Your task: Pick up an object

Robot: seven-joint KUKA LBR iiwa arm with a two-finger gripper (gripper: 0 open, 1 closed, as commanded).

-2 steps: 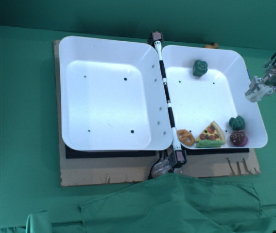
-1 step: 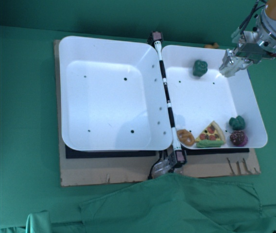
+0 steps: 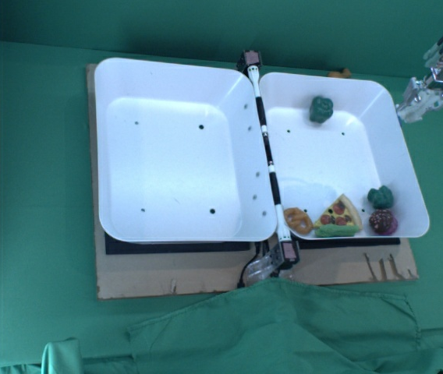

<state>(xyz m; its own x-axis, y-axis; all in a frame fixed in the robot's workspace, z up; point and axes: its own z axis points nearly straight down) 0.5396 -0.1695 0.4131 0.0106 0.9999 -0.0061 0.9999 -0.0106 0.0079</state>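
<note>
Lying in the right bin (image 3: 397,142): pizza slice (image 3: 340,213), pretzel (image 3: 298,220), perhaps two green peppers (image 3: 320,108); pincer (image 3: 413,107) state indiscernible.

Bench (image 3: 42,170): covered in green cloth, spread across the whole view.
Cardboard sheet (image 3: 175,283): flat on the cloth at centre, torn along its 6 o'clock edge.
Left bin (image 3: 120,76): white, on the cardboard toward 9 o'clock.
Right bin (image 3: 405,170): white, toward 3 o'clock, touching the left bin.
Loose cloth (image 3: 284,326): rumpled at 6 o'clock, overlapping the cardboard edge.
</note>
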